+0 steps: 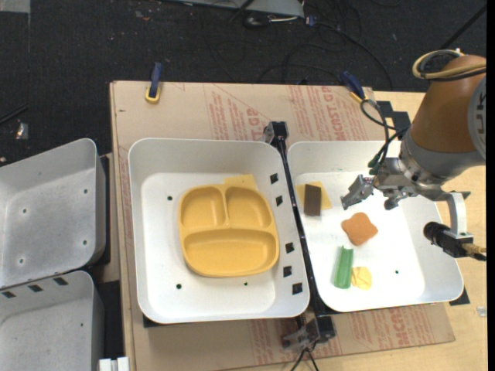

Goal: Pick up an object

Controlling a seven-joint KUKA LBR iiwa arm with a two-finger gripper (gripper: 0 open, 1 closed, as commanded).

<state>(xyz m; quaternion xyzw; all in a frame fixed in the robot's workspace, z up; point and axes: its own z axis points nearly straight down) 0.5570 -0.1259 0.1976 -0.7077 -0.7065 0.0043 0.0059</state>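
The right bin (433, 284) holds a brown block (312, 199) lying on a yellow piece at its left side, an orange rounded piece (360, 228) in the middle, and a green stick (343, 267) beside a small yellow piece (361, 277) toward the front. My gripper (373, 194) hangs over the right bin, above and just behind the orange piece, with its two fingers spread apart and nothing between them. The left bin (155, 284) holds a yellow divided plate (229, 231).
A black divider with clips (292, 222) runs between the two bins. The arm's orange band (452, 91) rises at the right, with a black fitting (448, 239) near the bin's right wall. White trays (46, 207) lie off the bench at left.
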